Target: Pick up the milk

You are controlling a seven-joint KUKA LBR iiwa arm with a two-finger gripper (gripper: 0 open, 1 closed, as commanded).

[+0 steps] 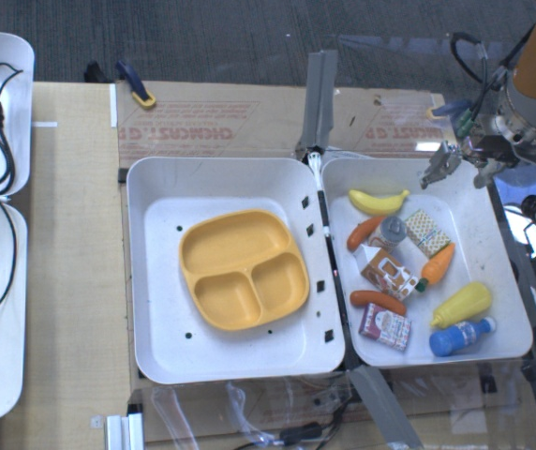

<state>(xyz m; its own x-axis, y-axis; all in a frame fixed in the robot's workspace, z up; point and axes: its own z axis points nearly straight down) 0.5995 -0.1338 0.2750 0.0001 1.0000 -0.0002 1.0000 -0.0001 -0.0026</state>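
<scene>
Up at your right, the end effector [463, 163] hovers spread wide above the right bin [510, 279]. It holds nothing. Cardboard [221, 120] covers the bench [71, 251].

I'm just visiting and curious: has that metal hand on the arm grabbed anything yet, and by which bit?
Nothing is held. The gripper hangs over the right bin's far edge with its fingers spread and nothing between them.

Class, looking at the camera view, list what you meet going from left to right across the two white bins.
Yellow divided plate → hot dog → milk carton → carrot → mustard bottle.
</scene>
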